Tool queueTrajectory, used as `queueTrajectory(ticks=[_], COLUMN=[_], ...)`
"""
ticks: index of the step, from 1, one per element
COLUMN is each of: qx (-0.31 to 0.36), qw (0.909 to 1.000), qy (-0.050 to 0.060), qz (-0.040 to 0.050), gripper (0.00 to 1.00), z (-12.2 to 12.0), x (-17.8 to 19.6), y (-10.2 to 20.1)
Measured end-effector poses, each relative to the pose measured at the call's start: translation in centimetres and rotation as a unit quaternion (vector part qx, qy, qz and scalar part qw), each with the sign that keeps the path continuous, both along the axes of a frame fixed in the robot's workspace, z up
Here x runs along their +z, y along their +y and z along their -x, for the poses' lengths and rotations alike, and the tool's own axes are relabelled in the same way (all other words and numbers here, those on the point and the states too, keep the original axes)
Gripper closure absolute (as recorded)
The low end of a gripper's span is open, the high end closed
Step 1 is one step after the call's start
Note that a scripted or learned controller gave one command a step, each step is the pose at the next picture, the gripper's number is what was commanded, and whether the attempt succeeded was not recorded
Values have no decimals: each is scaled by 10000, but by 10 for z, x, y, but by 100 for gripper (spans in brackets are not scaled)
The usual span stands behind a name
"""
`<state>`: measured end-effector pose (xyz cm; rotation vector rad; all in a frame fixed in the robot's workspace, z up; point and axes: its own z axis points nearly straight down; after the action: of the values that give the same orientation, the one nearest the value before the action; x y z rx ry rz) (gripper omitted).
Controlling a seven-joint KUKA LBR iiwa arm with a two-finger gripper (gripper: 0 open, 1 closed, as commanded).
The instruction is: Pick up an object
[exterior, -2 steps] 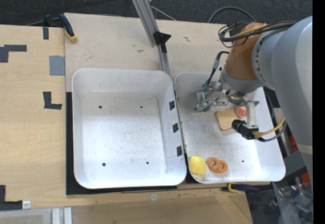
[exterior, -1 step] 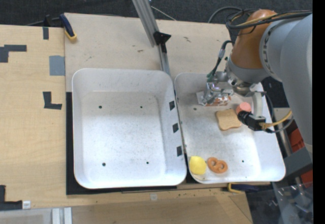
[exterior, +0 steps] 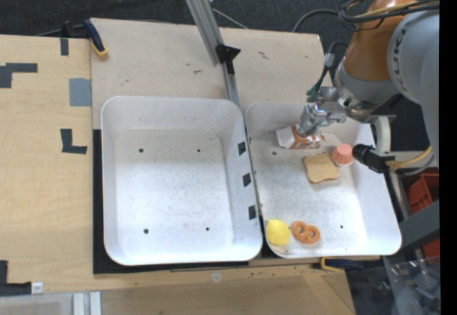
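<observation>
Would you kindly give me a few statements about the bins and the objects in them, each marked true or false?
1. The yellow lemon lies beside the pretzel near the right bin's front edge. True.
2. The toast slice lies in the left bin. False: it lies in the right bin.
3. The tool is over the white and orange packet. True.
4. The pink cup sits next to the lemon. False: it sits by the toast slice, far from the lemon.
</observation>
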<state>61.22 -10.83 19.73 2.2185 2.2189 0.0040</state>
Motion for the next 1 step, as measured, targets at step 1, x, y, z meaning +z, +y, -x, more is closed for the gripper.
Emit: queueTrajectory(ticks=[1], qx=[6], qw=[10000], qy=[-3], qz=[0], gripper=[100], z=[-1], x=[53], y=[0])
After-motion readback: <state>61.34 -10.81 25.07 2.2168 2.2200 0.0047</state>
